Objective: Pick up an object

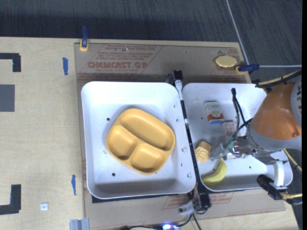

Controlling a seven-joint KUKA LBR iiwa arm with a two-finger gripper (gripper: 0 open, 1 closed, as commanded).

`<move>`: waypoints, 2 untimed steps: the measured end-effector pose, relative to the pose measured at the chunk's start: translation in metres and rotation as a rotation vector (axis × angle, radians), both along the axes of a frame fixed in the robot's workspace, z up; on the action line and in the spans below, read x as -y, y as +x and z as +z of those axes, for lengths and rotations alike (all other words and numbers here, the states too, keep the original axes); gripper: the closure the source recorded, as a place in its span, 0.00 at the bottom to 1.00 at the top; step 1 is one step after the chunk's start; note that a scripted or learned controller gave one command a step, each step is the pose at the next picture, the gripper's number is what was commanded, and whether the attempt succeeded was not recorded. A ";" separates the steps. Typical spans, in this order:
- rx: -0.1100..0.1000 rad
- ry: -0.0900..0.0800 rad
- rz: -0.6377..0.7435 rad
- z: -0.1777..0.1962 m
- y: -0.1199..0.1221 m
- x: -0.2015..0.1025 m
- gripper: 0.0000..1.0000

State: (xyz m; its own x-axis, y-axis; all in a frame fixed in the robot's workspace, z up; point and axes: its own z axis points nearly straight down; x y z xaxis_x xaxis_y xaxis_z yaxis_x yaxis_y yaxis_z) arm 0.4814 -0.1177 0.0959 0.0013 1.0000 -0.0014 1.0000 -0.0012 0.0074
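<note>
Just jaws [225, 147] above banana [216, 172]

Wooden bench [38, 143] with two white bins [91, 128] side by side

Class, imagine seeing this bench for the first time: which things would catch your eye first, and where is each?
The big yellow tray with three hollows dominates the left bin. Next comes the arm's orange band, reaching over the right bin from the right. Near that bin's front lie a banana and a corn cob, with a small carton further back.
</note>
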 end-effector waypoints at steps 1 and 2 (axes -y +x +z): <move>0.000 0.000 0.000 0.000 0.000 0.000 0.00; 0.004 -0.001 0.000 0.010 0.001 0.000 1.00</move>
State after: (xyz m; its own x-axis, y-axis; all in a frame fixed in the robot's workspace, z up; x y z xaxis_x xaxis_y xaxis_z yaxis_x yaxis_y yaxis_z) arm 0.4827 -0.1176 0.1059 0.0010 1.0000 -0.0026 0.9999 -0.0010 0.0117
